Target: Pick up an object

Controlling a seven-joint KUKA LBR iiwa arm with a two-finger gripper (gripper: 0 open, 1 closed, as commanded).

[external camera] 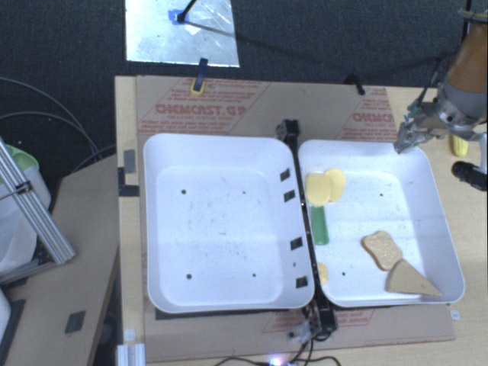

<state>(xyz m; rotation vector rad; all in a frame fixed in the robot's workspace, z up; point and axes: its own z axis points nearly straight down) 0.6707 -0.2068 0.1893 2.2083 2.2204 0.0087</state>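
Pincer point(406, 139) above right bin's point(427, 175) rim

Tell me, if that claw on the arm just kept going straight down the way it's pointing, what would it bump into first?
Probably the right bin's far right corner. The gripper hangs above that rim, pointing down. The yellow pieces and the slice of bread lie well away from it. Height is hard to judge from this slanted view.

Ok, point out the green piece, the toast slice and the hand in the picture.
green piece point(319, 225), camera view, middle of its long body, by the divider.
toast slice point(382, 250), camera view, centre of its browned face.
hand point(405, 137), camera view, fingertip end, above the right bin's far rim.
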